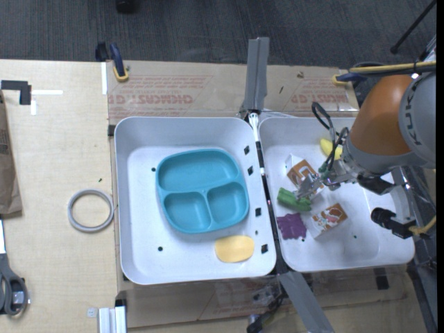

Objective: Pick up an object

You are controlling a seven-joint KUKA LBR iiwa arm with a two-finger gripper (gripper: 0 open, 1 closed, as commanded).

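**Gripper down among the right bin's small items**

At the frame's lower left edge, a pair of scissors (10, 293), on the pale bench (55, 151). Just above, left of the bins, a grey ring (91, 209) lying flat.

In the left bin (125, 207), toward the bottom, a yellow oval piece (234, 248) against the near wall. Above it, filling the bin's middle, a blue three-compartment tray (202, 191), long axis running from upper left to lower right, large compartment uppermost.

In the right bin (361, 248), a cluster left of centre. Lowest, a purple scrap (291, 225), beside a small white-and-orange packet (327, 218) tilted with its long side rising to the right. Above these, a green piece (293, 200), elongated, long axis running left to right and dipping slightly to the right, near the divider. Directly over its right end, the gripper (310, 186), reaching in from the right and lowered onto the cluster; fingers too small and cluttered to judge as apart or together, so cannot tell. Nothing clearly seen between them. Just above, an orange-and-white packet (300, 171), and further up and right a yellow item (329, 146), partly hidden by cables.

At far right, the arm's orange band (378, 120).
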